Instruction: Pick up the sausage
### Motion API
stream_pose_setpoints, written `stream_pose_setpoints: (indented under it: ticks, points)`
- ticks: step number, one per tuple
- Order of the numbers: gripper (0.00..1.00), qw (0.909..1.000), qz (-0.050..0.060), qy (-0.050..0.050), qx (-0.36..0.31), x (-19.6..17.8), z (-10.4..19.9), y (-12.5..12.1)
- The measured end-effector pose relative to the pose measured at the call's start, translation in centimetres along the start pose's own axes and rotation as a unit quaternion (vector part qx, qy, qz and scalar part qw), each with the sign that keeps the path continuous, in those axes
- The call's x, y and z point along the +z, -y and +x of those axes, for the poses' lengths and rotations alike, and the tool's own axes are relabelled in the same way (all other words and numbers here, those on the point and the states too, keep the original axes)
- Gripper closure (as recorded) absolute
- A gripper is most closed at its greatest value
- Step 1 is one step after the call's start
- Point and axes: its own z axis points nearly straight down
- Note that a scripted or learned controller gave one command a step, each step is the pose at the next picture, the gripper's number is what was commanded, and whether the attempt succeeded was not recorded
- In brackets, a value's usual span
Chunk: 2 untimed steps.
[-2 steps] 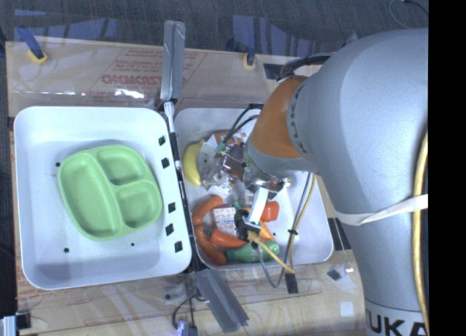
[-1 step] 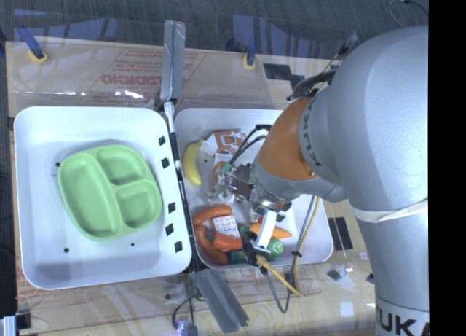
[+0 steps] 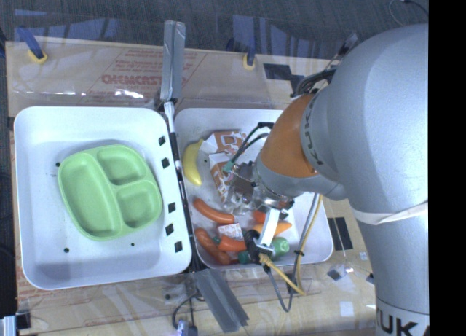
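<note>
The sausage [image 3: 213,212], a smooth, reddish, slightly bent cylinder, lies in the right bin [image 3: 218,119], just below the curved yellow banana [image 3: 192,163]. The gripper [image 3: 239,187], of shiny metal, hangs to the right of the banana, close above the sausage. I cannot tell if it is open or closed. Left of the banana, in the other bin [image 3: 36,181], lies a matt green plate [image 3: 109,190] with three rounded compartments.

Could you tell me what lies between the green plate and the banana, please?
In the camera view, only the adjoining walls of the two white bins and bare bin floor part the green plate from the banana.
</note>
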Motion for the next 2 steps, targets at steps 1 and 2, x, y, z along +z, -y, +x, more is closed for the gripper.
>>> stream_pose_setpoints:
  ticks: [1,2]
  points:
    - [1.00,0.9820,-0.002,0.000,-0.189,-14.12,9.97,1.17]
    - [0.00,0.9820,-0.002,0.000,-0.189,-14.11,9.94,1.16]
